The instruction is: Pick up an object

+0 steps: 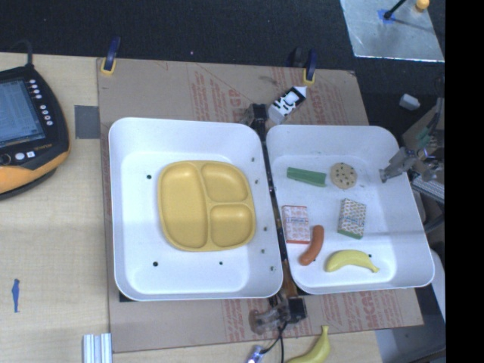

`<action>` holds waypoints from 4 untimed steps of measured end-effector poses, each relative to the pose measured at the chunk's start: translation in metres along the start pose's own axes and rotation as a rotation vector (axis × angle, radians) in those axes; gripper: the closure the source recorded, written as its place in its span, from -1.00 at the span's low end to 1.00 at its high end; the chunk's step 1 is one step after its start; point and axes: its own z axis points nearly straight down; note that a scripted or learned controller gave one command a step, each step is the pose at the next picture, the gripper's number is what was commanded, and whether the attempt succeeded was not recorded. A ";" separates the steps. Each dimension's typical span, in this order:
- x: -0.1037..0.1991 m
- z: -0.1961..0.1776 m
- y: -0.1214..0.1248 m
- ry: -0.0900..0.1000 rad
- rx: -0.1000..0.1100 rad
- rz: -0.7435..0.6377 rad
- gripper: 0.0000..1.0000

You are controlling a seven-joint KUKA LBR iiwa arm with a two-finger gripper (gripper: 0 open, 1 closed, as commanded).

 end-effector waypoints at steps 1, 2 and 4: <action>0.025 0.098 0.017 0.000 0.003 -0.002 -1.00; 0.054 0.095 -0.013 0.000 0.001 -0.003 -1.00; 0.070 0.162 0.069 0.000 0.000 -0.001 -1.00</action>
